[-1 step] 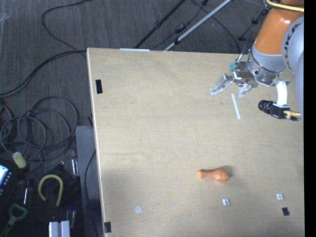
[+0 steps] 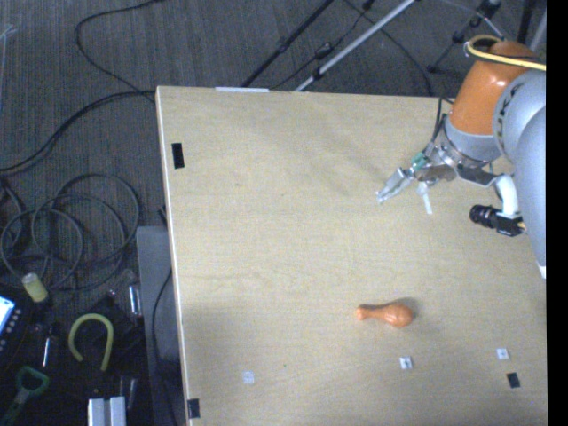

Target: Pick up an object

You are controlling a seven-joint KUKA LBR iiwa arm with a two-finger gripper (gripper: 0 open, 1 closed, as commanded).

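Observation:
A small orange, pear-shaped object lies on its side on the pale wooden bench top, toward the front right, its narrow end pointing left. My gripper hovers well behind it, near the right side of the bench, under the grey wrist with the orange band. Its two thin fingers are spread apart, so it is open with nothing between them. A clear stretch of board separates the gripper from the orange object.
A black tag sits near the bench's left edge. Small square markers dot the front of the board. Cables and hand tools lie on the floor to the left, and stand legs cross behind the bench.

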